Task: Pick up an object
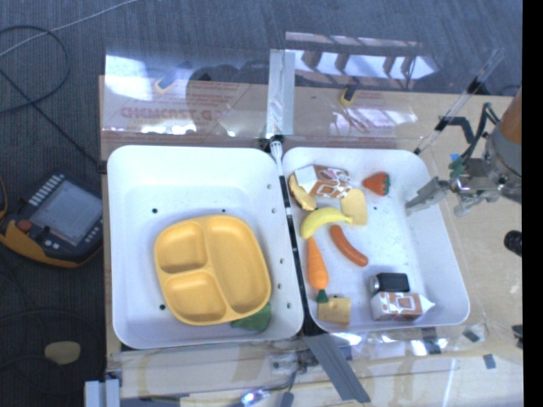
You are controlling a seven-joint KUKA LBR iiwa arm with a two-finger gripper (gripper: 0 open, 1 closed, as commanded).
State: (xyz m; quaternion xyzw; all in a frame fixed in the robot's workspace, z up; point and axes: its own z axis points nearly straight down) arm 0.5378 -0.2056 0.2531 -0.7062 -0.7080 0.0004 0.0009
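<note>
Two bins | left bin [136, 176]: yellow tray [212, 268] | right bin [424, 253]: banana [325, 220] (among toy food)

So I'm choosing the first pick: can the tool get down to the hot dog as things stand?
Probably yes. The hot dog lies on open bin floor, apart from the banana and carrot, with nothing over it; the tool sits at the right bin's edge.

The yellow plate [212, 268] hides most of a green thing [252, 319]; the arm [512, 134] is cut off.

Toy foods [348, 227] scattered in right bin [441, 244]
</note>
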